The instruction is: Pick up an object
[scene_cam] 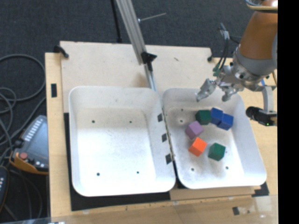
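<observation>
The claw point(216, 93), fingers spread and holding nothing, hovers at 12 o'clock of the dark green cube point(203, 116); the pick is not yet done.

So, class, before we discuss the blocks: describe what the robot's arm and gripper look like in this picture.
The arm is a thick, rounded body with a broad orange band above a grey wrist section. Thin dark and green cables run down its left side. At the end sits a compact metallic gripper with two slim, silver-grey fingers.
</observation>
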Robot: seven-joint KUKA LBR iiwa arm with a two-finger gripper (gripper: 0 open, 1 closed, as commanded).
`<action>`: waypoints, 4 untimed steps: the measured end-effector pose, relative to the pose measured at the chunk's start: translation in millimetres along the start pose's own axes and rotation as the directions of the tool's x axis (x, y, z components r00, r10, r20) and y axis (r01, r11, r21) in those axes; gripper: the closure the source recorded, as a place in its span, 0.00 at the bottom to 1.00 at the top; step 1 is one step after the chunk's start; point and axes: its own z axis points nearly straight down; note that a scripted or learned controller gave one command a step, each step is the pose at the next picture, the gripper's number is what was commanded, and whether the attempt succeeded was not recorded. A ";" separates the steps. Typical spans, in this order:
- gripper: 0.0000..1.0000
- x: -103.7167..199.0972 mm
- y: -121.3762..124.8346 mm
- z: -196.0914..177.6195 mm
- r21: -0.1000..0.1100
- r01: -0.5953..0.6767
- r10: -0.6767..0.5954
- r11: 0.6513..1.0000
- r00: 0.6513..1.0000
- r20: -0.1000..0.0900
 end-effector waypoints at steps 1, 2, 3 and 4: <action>0.00 0.0 0.0 0.0 0.000 0.000 0.000 1.000 1.000 0.000; 0.00 2.0 -47.2 90.8 0.011 -0.001 0.001 1.000 1.000 -0.001; 0.00 12.8 -101.7 149.4 0.011 -0.001 0.001 1.000 1.000 -0.002; 1.00 11.2 -97.2 135.1 -0.003 -0.006 0.006 1.000 1.000 0.000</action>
